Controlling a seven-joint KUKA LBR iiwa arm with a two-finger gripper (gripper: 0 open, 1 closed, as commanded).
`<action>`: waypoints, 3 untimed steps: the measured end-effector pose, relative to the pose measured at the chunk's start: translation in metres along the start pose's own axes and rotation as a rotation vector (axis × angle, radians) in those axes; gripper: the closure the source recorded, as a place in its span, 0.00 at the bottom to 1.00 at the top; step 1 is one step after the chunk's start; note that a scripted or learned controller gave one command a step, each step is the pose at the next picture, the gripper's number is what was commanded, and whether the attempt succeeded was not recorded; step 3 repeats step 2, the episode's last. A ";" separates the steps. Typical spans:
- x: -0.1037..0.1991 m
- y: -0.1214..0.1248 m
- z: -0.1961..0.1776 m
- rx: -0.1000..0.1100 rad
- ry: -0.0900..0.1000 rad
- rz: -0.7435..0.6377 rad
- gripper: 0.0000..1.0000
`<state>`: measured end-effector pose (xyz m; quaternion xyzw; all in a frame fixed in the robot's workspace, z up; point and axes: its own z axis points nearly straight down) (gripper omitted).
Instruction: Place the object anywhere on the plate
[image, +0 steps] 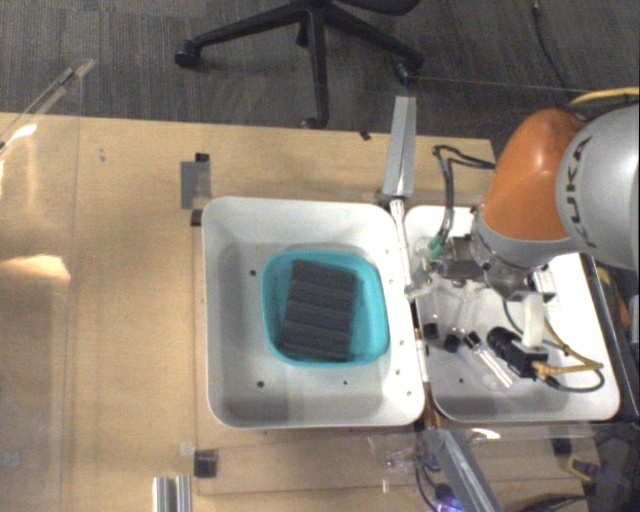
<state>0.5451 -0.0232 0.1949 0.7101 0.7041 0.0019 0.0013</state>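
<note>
A teal square plate (372, 318) sits in the middle of the left white bin (232, 380). On the plate lies a dark grey ribbed block (320, 308), flat and slightly tilted, covering most of the plate's centre. My gripper (455, 340) hangs over the left part of the right white bin (590, 405), just right of the wall between the two bins and apart from the block. The orange and grey wrist (540, 190) hides much of the right bin's floor.
A grey metal bar (400, 150) stands behind the gap between the bins. Bare wooden bench (100, 300) spreads to the left. An office chair base (310, 40) stands on the floor beyond the bench.
</note>
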 end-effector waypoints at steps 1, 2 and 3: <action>0.050 0.038 0.010 -0.001 0.000 0.011 0.00; 0.085 0.001 0.010 0.002 0.000 0.042 0.00; 0.085 0.001 0.010 0.002 0.000 0.042 0.00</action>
